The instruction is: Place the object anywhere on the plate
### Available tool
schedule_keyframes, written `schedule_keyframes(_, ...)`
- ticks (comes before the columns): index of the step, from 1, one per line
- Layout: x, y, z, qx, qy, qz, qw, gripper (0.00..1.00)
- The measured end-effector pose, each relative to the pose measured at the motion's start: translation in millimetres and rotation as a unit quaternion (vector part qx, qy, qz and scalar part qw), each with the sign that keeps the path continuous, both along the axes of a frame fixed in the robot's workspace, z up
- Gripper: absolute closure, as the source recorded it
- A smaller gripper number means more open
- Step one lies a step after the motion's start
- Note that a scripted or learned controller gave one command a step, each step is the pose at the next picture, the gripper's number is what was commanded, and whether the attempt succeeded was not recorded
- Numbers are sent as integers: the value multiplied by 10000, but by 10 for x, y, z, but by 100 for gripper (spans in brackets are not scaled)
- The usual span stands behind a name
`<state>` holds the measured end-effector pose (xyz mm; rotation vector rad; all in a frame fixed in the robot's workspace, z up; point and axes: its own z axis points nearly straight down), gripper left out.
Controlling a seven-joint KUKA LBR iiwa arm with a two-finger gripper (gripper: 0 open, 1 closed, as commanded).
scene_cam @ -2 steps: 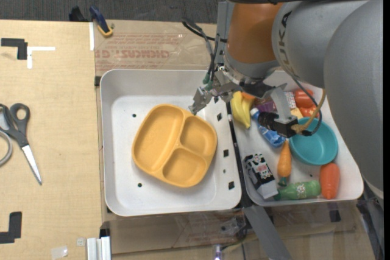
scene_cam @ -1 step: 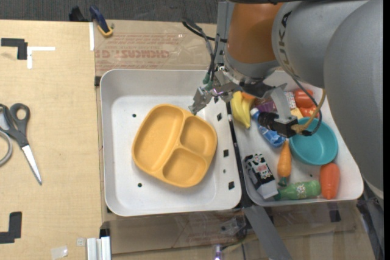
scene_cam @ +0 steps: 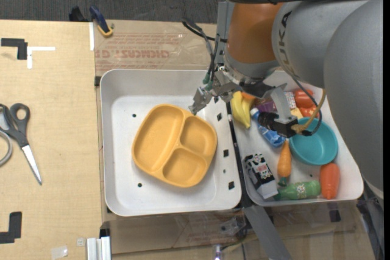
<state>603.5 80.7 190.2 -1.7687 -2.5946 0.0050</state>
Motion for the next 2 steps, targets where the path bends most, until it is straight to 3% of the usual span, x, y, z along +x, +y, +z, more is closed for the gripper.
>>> schedule_keyframes(2,0,0,0,0,0,0,10000,0)
